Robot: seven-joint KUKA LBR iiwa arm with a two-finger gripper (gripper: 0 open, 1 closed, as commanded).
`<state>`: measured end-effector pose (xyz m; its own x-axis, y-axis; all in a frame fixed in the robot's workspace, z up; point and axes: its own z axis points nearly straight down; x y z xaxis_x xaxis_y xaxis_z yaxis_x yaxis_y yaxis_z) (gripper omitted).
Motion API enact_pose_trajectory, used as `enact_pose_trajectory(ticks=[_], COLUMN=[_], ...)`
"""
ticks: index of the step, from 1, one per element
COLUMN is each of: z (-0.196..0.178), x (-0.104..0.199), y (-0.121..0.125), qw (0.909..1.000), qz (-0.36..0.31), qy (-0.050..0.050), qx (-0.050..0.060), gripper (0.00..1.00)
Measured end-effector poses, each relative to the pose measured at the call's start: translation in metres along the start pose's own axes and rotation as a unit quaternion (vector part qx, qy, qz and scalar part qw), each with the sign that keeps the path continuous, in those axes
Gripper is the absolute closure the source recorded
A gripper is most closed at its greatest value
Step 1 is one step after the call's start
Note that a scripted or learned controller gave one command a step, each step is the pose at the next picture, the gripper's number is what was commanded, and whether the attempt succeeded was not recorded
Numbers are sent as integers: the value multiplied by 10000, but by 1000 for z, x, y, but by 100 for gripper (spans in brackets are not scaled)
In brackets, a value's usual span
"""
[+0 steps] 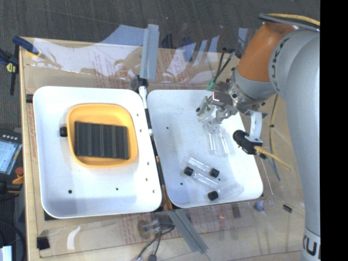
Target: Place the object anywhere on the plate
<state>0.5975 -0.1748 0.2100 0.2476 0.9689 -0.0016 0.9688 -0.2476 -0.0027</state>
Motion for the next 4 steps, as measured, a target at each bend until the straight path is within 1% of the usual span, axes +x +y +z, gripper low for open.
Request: enact_pose_trajectory(ticks=[1,2,3,4], z=[-61,20,-17,-17], x=[56,76,138,138], y=[-9,-25,-10,-10], qw=[9951,9752,9756,9756], qz=[-984,-2215,-2198,-2196], qy=[5,8,4,3], qx=[-5,15,0,-2], gripper=[100,100,100,0])
